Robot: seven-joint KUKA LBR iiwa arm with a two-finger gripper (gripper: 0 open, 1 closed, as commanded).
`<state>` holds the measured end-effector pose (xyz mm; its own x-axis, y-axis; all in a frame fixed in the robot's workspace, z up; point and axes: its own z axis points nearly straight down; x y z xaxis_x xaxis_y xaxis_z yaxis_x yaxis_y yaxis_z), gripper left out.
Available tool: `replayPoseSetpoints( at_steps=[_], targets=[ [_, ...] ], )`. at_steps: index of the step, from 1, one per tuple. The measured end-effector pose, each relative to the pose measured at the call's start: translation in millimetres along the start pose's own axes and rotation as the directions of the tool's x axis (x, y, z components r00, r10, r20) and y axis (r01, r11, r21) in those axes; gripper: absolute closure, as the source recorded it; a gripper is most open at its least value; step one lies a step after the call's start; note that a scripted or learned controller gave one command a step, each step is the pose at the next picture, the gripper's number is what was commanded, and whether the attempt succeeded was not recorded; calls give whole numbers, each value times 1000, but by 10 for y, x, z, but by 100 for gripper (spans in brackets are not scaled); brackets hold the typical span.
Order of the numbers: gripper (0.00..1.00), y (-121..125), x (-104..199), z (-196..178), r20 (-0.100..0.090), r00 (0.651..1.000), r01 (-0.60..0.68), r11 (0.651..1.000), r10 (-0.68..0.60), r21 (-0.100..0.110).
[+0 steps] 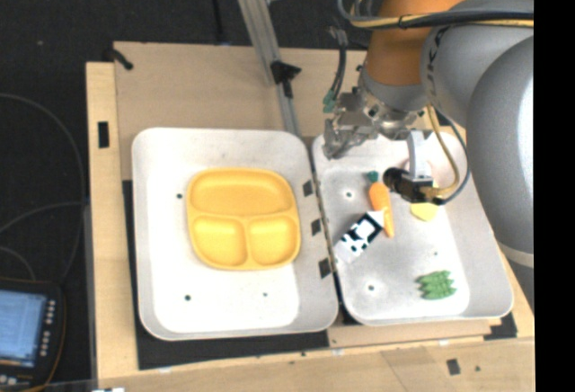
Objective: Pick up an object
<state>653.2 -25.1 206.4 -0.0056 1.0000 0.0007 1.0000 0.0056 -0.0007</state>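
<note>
In the right bin (467, 291) lie an orange carrot-shaped toy (381, 201), a black and white block (358, 236), a small yellow piece (424, 211) and a green ridged piece (437, 285). My gripper (340, 140) hangs over the bin's back left corner, up and to the left of the carrot toy. Nothing shows between its fingers. The wrist and cables hide the bin's back edge.
A yellow three-compartment tray (243, 218) rests in the left bin (162, 291). A slanted metal pole (260, 31) rises behind the bins, close to the gripper's left. The big grey arm (503, 111) covers the right side.
</note>
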Motion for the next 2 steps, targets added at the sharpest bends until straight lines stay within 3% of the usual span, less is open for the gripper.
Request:
replayPoseSetpoints(
  at_steps=[2],
  targets=[
    [100, -97, 1101, -144, -1, 1000, 2, 1000, -2, -2]
  ],
)
